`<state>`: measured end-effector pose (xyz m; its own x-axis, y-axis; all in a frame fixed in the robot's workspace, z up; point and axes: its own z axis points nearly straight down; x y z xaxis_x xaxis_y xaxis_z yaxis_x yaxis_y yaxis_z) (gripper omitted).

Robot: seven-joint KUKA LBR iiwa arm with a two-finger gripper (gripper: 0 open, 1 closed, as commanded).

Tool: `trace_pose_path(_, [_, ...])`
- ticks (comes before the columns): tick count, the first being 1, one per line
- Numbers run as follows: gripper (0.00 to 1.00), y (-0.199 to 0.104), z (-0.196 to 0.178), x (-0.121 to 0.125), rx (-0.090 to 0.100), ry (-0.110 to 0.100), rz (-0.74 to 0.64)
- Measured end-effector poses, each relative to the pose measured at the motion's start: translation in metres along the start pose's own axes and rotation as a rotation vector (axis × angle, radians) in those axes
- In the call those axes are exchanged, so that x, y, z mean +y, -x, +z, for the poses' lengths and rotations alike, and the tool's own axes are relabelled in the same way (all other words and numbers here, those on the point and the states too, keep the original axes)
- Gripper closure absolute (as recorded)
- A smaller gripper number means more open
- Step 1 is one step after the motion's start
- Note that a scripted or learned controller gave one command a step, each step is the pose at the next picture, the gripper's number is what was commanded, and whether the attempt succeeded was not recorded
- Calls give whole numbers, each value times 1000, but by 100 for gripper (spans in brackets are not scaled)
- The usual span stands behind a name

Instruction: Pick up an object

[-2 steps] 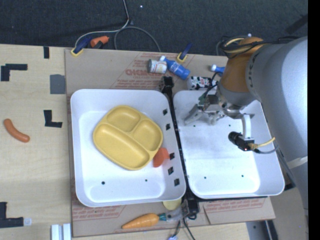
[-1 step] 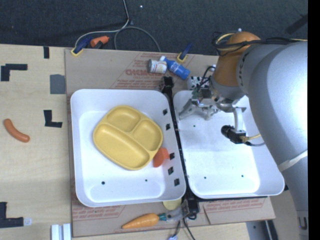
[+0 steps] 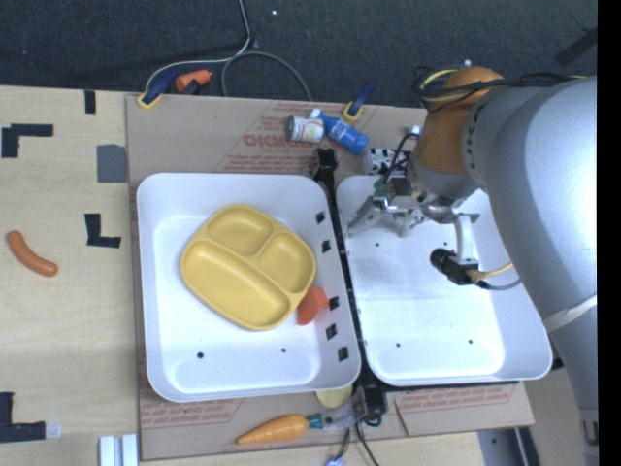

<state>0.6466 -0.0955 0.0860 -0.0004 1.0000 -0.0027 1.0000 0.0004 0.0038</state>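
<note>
Jaws low over right bin, apparently parted, gripping nothing; arm bulk hides bin's right side.

A bulky grey arm is seen, ringed by an orange band; black and yellow cables are looped around its metal tool.

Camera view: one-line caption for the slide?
Gripper low over the right bin; yellow tray and orange piece in the left bin.
</note>
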Motion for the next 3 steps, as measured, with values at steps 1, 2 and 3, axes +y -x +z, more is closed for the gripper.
trace_pose_path(1, [0,3,1,22,2,-6,-3])
trace_pose_path(2, [0,2,0,-4,0,-1,0])
trace_pose_path(3, [0,13,1,23,3,-2,-2])
